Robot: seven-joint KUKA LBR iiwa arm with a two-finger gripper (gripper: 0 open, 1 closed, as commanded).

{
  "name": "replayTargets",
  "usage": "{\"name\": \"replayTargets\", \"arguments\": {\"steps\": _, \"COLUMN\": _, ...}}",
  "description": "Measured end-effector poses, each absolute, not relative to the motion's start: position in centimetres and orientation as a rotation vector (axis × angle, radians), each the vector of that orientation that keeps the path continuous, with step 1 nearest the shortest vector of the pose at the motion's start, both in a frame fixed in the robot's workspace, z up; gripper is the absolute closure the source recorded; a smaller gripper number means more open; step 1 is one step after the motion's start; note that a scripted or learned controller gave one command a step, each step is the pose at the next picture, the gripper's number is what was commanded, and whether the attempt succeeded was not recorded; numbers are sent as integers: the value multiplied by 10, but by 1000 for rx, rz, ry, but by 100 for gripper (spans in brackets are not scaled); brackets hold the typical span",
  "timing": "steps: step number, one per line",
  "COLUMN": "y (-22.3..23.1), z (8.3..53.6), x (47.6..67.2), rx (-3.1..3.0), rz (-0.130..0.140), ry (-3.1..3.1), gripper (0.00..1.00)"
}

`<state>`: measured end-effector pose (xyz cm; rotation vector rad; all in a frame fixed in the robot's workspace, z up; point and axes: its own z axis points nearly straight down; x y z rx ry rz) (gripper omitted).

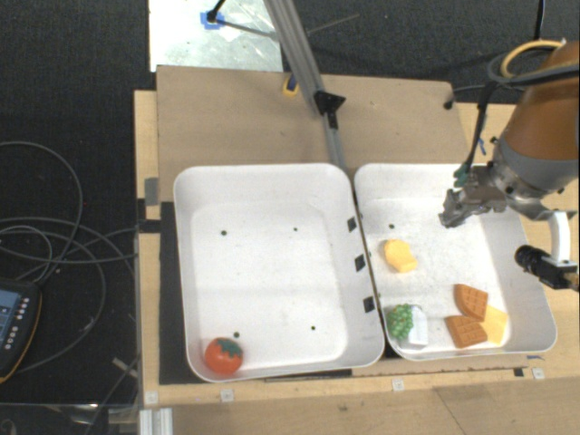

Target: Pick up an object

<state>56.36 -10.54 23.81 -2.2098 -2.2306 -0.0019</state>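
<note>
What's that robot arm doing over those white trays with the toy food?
It's trying to pick something up. Its hand is over the right tray, above a yellow block, with nothing visibly in it. Nearer the front of that tray lie two waffle pieces, a yellow wedge and a green vegetable. A tomato sits in the left tray.

From my feed the two bins (272, 188) look like smooth white plastic, faintly speckled — the counter (236, 116) matt brown board — the tomato (223, 356) glossy.
</note>
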Motion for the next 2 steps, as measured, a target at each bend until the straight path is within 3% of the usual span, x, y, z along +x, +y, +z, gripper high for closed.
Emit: {"name": "replayTargets", "arguments": {"steps": 2, "y": 3, "z": 232, "x": 541, "rx": -2209, "rz": -3, "ry": -2232, "gripper": 100}}
